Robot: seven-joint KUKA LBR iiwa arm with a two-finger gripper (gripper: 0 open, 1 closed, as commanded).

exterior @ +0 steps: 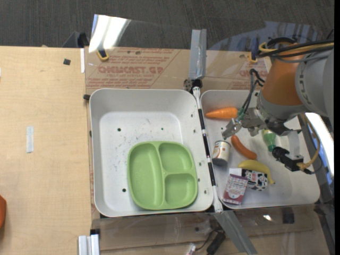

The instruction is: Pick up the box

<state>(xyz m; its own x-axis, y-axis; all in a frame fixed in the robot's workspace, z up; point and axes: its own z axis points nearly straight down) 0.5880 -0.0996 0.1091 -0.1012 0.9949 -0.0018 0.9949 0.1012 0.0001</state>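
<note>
1. Box (236, 188): a small pink-and-white carton lying flat on the floor of the right bin (297, 195), below and slightly left of the gripper (234, 128) and well apart from it; nothing grips it, so the pick is judged not yet begun.
2. Green divided plate (162, 174): rests in the left bin (101, 142), far left of the gripper and across the shared bin wall; it plays no part in the pick.
3. Small can (221, 150): stands just below the gripper, between it and the box; it probably crowds a straight descent toward the box.
4. Carrot (222, 112): lies just above the gripper, near the bin's far wall.
5. Gripper: hangs low over the right bin on the grey arm with its orange band (281, 86); its two fingers appear spread, with nothing between them.
6. Orange-red pepper-like piece (243, 147): lies just below and right of the gripper.
7. Banana (257, 168): below and right of the gripper, touching a black-and-white item (257, 180) just beside the box, so a grasp from that side is likely obstructed.
8. Green item (270, 139): right of the gripper, partly hidden by the wrist.
</note>
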